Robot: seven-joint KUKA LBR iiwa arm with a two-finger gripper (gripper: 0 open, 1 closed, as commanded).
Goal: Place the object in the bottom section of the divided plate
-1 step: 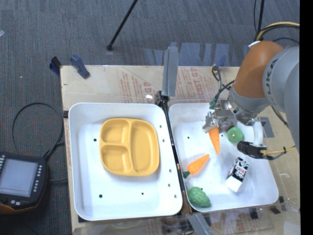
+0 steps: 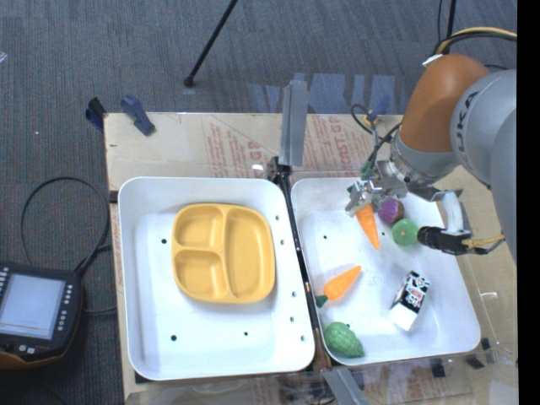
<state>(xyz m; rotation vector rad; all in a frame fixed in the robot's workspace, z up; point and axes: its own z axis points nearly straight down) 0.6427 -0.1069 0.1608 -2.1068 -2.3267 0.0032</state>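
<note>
The yellow divided plate (image 2: 224,252) lies in the left bin (image 2: 143,310), with two small sections on its left and one long section on its right. My gripper (image 2: 364,197) is over the back of the right bin (image 2: 439,332). It is shut on the top end of an orange carrot (image 2: 369,228), which hangs point-down just below the fingers. The carrot sits well to the right of the plate, across the divider between the bins.
In the right bin lie a second carrot (image 2: 342,283), a green bumpy fruit (image 2: 344,339), a small milk carton (image 2: 409,300), a purple piece (image 2: 391,210) and a green ball (image 2: 404,231) close beside the gripper. A grey post (image 2: 294,129) stands behind the bins.
</note>
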